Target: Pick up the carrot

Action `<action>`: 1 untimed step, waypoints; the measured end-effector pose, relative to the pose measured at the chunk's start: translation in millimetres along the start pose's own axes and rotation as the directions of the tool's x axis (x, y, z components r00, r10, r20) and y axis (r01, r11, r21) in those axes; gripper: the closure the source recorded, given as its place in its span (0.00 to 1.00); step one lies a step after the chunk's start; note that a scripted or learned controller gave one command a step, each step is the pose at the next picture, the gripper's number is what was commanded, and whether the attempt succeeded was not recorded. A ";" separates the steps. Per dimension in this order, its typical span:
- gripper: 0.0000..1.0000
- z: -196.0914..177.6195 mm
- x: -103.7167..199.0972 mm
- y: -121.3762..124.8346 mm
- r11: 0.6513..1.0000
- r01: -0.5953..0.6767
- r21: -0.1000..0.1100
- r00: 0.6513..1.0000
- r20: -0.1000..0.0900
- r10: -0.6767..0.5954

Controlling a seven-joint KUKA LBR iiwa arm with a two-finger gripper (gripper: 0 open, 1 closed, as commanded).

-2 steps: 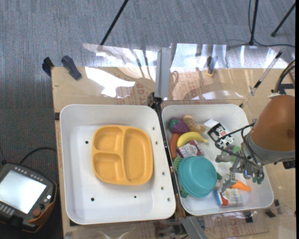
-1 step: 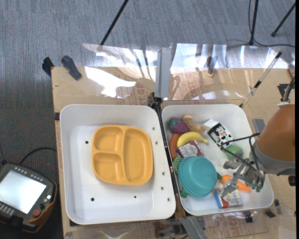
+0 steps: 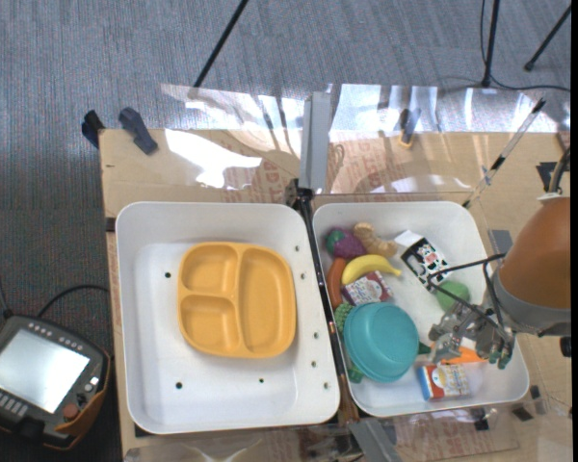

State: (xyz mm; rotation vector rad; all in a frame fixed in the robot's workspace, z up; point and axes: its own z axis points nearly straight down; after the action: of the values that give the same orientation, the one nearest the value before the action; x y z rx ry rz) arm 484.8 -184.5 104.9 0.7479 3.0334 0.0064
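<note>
The carrot [image 3: 335, 280] is a short orange-red piece lying along the left wall of the right bin [image 3: 462, 216], with a green tuft at its near end. It sits between the purple eggplant [image 3: 347, 246] and the teal bowl [image 3: 380, 341]. My gripper [image 3: 470, 343] hangs over the near right part of the same bin, well to the right of the carrot and beyond the bowl. Its fingers stand open with nothing held, just above a small carton with an orange top [image 3: 450, 377].
Around the carrot lie a banana [image 3: 370, 268], a red-pink packet [image 3: 366, 288] and a black-and-white milk carton [image 3: 425, 259]. A green item [image 3: 452, 293] lies by the arm. The left bin [image 3: 144, 229] holds a yellow divided plate [image 3: 237, 298].
</note>
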 end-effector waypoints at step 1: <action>0.00 1.0 0.7 0.3 1.000 0.001 0.000 1.000 -0.002 -0.001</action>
State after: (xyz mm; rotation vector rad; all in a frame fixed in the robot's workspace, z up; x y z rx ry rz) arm 484.3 -183.9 103.8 0.7470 3.0361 0.0067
